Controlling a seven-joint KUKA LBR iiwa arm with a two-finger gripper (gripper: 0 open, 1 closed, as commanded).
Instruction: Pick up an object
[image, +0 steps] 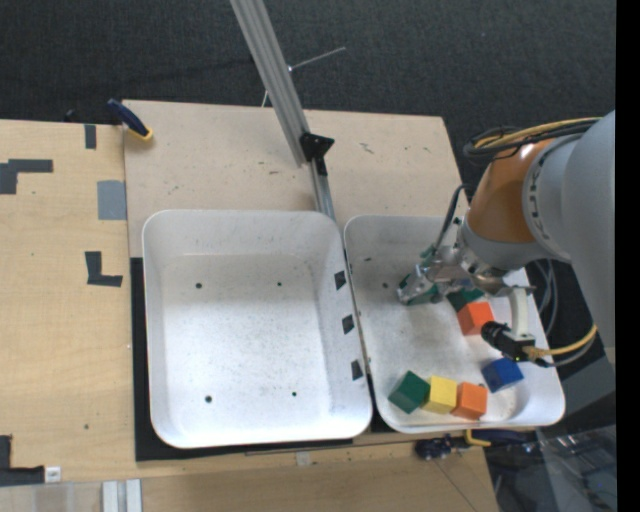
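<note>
End effector (418, 288) sits low in right bin (372, 250), grip state can't be told. Green block (408, 391), yellow block (441, 394), orange block (471, 399) in a row nr bin's front wall.

The wooden bench (60, 300) bears two white bins (250, 320).

Five small blocks in the right bin (380, 240): green block (408, 391), yellow block (441, 394) and orange block (470, 399) touching in a row near the front edge; blue block (502, 373) by the right edge; another orange block (475, 317) further back.
</note>
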